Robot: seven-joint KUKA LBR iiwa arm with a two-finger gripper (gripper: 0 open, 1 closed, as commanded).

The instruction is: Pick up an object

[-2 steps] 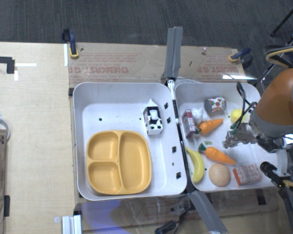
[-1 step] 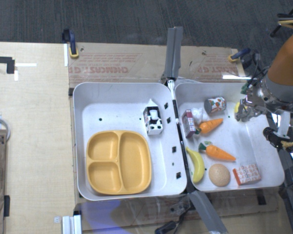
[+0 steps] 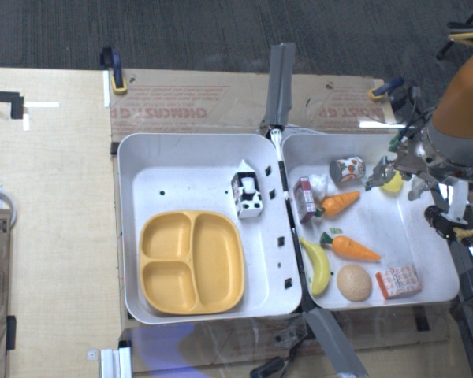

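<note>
Over the right bin's (image 3: 449, 286) far right corner hangs the arm (image 3: 461, 109), its jaws (image 3: 390, 176) low beside a small yellow object (image 3: 392, 182); whether they are open or closed cannot be told, and nothing shows clearly between them. Just left of them lies a small printed can (image 3: 348, 169). Nearer the middle divider stands a dark red carton (image 3: 305, 198) with one carrot (image 3: 339, 203) touching it on the right. A second carrot (image 3: 353, 247) lies nearer, with a banana (image 3: 318, 267) by the left wall, a tan egg-shaped item (image 3: 354, 283) and an orange-and-white packet (image 3: 399, 281) at the near side. Left of the divider, the left bin (image 3: 134, 164) holds a yellow divided plate (image 3: 193, 262) and a black-and-white cow-patterned carton (image 3: 247, 195). Both bins rest on the worktop (image 3: 47, 211).
</note>
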